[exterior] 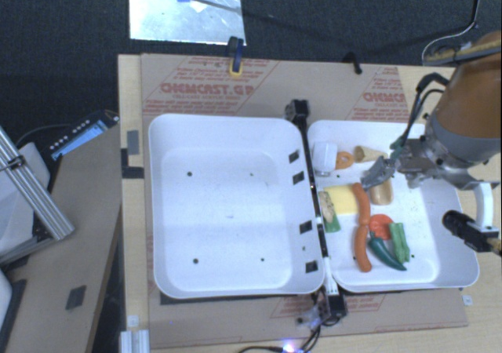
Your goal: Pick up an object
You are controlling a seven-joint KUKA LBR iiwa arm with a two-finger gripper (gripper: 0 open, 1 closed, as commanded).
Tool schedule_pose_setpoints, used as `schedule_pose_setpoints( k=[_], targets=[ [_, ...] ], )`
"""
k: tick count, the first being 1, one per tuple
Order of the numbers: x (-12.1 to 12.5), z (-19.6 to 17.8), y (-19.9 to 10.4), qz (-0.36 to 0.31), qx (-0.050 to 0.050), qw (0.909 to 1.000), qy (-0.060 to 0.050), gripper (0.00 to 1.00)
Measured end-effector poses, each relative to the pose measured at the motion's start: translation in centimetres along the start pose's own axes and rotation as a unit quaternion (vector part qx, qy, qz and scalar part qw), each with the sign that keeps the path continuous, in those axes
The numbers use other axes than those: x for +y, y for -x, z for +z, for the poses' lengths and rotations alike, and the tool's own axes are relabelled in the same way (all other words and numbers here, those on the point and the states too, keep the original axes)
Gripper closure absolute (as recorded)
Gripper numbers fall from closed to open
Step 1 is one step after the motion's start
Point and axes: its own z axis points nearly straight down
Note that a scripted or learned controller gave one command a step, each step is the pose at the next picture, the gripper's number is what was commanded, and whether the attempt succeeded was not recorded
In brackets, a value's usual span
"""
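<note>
The right white bin point(451, 274) holds several toy foods. Among them are a yellow block point(342, 201), a long orange sausage point(361, 227), a red tomato point(381, 223), a dark green pepper point(387, 253), a white cup point(324, 157) and a tan piece point(382, 194). My gripper point(375, 176) hangs low over the middle of this bin, just above the sausage's top end and the tan piece. It reaches in from the right on the grey arm with the orange band point(471, 96). Nothing is visibly held.
The left white bin point(227, 121) sits beside the right one, with black clips point(306, 227) along the shared wall. A small orange piece point(343, 160) and a tan piece point(364, 154) lie at the right bin's back. A metal frame point(31, 202) stands at the far left.
</note>
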Motion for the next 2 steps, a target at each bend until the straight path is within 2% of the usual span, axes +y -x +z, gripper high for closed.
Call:
schedule_pose_setpoints(
  k=[1,2],
  targets=[
    [1.9,6.7,-13.1,-0.007,0.003,1.0000,-0.003,0.00],
    [2.3,11.4,-16.6,0.002,-0.003,0.9999,0.012,0.00]
  ],
)
